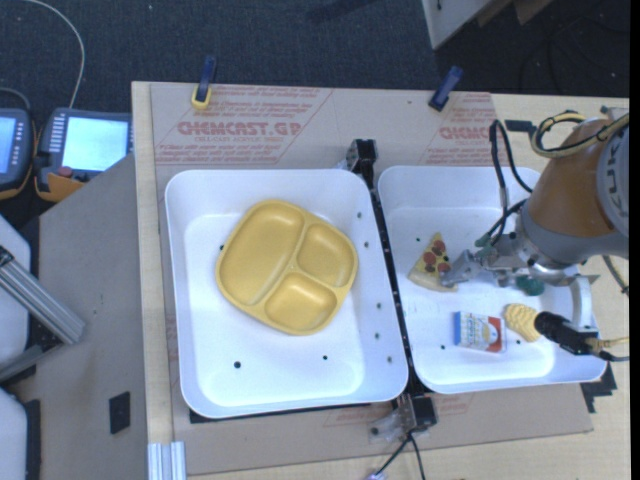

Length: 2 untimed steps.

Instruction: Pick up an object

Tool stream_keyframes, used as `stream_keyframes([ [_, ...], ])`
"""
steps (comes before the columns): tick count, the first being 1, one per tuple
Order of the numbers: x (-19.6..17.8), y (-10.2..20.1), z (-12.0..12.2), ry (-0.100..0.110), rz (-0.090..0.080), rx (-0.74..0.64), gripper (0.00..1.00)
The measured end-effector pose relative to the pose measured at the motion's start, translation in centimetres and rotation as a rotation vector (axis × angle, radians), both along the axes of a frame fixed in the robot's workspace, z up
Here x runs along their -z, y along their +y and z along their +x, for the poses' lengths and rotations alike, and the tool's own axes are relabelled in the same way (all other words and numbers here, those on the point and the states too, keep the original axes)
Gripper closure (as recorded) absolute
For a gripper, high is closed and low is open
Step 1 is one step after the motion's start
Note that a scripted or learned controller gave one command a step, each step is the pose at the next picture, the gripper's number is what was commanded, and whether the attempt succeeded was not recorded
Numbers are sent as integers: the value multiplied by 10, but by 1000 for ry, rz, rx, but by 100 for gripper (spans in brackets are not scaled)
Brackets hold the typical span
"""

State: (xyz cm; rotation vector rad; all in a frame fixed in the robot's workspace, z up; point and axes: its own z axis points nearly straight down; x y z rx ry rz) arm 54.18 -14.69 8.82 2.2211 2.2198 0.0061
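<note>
In the right bin (pixel 400 228) my gripper (pixel 462 271) sat low beside the pizza slice (pixel 432 261); its fingers looked slightly parted, gripping nothing; the slice lay touching my tips, leftward, long axis slanting toward me.

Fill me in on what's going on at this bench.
A grey KUKA arm with an orange band reaches in from the right over the right-hand bin. Its gripper sits low beside a toy pizza slice; nothing shows between its fingers. Nearer the front of that bin lie a small blue, white and red carton and a yellow corn-like toy. The left-hand bin holds a yellow divided plate, untouched.
</note>
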Motion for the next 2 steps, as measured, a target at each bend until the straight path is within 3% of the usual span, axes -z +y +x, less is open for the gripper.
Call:
stream_keyframes([
  [1,-12,-1,1,-7,-4,1,100],
  [2,-59,6,-3,-1,-3,-2,100],
])
